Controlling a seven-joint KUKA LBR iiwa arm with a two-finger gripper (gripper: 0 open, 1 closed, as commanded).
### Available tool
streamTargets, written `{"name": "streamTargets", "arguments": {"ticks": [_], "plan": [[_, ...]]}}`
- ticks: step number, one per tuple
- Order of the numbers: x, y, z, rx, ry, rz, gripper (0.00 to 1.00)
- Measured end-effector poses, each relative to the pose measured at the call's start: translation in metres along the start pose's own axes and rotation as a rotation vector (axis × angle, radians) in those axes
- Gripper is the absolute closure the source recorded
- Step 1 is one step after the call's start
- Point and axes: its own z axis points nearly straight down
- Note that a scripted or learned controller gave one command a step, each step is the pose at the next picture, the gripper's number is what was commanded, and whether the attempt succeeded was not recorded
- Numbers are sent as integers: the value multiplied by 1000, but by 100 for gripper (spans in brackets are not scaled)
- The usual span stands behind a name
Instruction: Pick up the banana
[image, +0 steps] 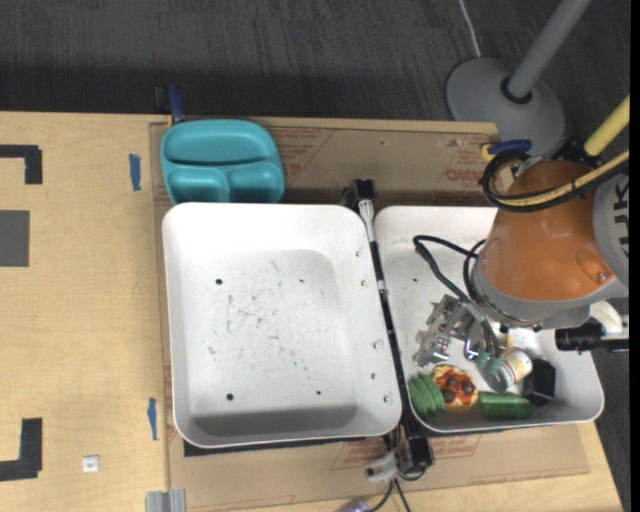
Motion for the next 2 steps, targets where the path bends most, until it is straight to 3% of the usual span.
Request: {"name": "streamTargets", "arguments": {"ticks": [2], "plan": [[-2, 2, -21, -5, -9, 2, 100]]}}
